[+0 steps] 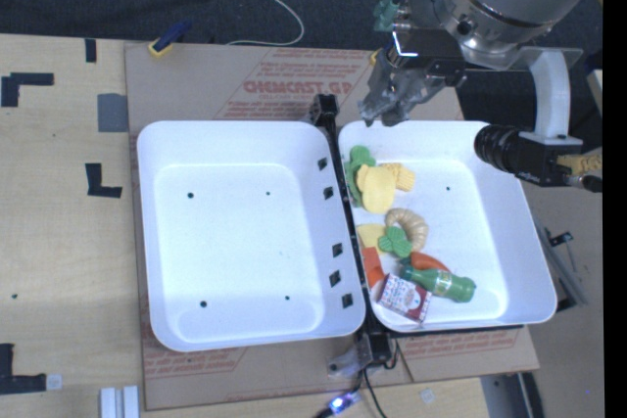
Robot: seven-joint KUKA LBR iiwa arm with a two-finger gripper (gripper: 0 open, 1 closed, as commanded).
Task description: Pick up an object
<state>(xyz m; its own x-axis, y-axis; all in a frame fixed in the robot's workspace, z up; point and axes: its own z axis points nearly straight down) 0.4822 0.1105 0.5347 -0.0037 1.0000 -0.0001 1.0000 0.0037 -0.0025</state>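
Note:
The right bin [490, 210] holds a cluster of small toy foods along its left side: a green and yellow piece [370, 179], a beige ring-shaped piece [409, 223], a green broccoli-like piece [395, 243], an orange carrot [427, 261], a green bottle [446, 284] and a red-and-white packet [402, 298]. My gripper [389, 103] hangs above the far left corner of that bin, over its rim, higher than the objects. Nothing shows between its fingers.
The left bin [240, 230] lies beside the right one, joined by black clips [338, 250] along the shared wall. Both rest on a cardboard sheet [284, 88]. A black cylinder [514, 155] juts in over the right bin's far right corner. A cable [279, 0] runs behind.

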